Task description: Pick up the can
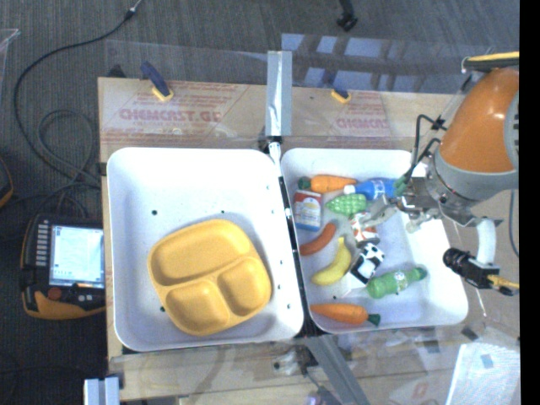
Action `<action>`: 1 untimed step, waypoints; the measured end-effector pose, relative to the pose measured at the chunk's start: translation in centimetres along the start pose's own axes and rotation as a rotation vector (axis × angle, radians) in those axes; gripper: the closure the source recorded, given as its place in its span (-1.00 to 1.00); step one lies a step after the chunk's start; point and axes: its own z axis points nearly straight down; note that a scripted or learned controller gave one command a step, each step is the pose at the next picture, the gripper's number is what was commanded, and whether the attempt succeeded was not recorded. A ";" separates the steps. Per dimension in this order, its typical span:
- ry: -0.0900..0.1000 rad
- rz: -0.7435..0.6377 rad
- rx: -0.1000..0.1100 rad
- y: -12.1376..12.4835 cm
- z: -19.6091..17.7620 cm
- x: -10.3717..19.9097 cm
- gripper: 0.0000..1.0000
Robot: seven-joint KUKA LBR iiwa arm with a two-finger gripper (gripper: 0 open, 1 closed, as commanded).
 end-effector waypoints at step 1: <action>-0.007 -0.058 -0.027 9.2 8.0 -3.7 -1.00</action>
